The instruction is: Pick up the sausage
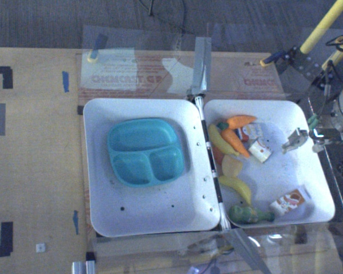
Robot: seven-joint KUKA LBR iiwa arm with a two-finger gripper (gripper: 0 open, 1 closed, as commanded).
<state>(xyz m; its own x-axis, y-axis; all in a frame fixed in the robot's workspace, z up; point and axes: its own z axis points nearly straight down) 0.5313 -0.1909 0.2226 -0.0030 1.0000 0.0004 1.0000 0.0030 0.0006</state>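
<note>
The arm reaches in from the right, its gripper (297, 140) low over the right bin (286, 110) near the far right wall. Whether the fingers are spread I cannot tell; nothing sits between them. The sausage (233, 141) lies well apart at the bin's left side, among a carrot (240, 120), bananas (238, 187) and small cartons (259, 150). The left bin (97, 210) holds a blue tray (121, 135).

Right bin (308, 176) centre bare; toys (235, 143) crowd its left side.

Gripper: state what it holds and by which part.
Nothing is held: the two-finger metal gripper hangs over bare floor of the right white bin, apart from the food items.
</note>
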